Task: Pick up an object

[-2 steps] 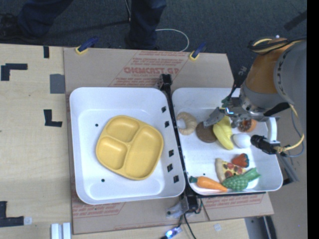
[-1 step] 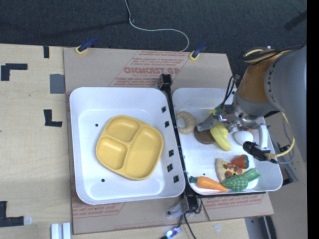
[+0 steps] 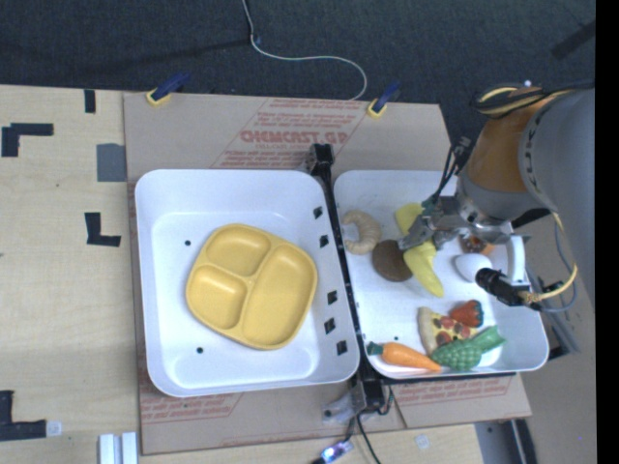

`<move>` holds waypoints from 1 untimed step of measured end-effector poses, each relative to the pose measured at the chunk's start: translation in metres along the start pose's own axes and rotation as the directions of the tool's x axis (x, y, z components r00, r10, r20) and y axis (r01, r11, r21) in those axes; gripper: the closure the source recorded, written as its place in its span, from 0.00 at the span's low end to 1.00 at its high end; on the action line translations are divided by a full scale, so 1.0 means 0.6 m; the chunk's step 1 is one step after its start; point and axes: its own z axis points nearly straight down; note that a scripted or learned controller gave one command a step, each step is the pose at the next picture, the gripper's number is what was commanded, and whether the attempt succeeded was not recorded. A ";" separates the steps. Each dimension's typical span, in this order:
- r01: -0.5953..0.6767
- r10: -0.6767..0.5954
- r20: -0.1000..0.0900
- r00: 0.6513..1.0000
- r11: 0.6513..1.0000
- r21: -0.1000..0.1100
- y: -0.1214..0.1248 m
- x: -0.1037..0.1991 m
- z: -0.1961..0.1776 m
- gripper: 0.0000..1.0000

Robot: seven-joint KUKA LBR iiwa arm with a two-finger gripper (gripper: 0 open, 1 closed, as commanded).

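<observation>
1. On the left, the yellow plate (image 3: 251, 285) is lying alone in the left bin (image 3: 164, 201), well apart from the arm; nothing there is at risk.
2. Near the divider in the right bin (image 3: 527, 356), a beige ring (image 3: 363, 231) and a brown round piece (image 3: 392, 260) are crowding just beside the banana (image 3: 423, 259), so a sideways nudge is likely to be pushing them together.
3. The banana is lying in the upper middle of the right bin, its long axis running from upper left to lower right, its lower tip pointing toward the pizza slice (image 3: 440, 327).
4. The claw (image 3: 430, 222) is hovering over the banana's upper end; whether it is wide or narrow cannot be told here.
5. The judged risk: gripping so near one end, the curved banana is likely to be pivoting or slipping out.
6. Lower down, the carrot (image 3: 406, 357) and green vegetable (image 3: 469, 349) are lying near the front wall.
</observation>
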 end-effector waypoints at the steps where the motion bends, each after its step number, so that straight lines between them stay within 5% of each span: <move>1: -0.001 0.001 -0.004 1.000 1.000 0.006 0.014 -0.011 -0.092 1.00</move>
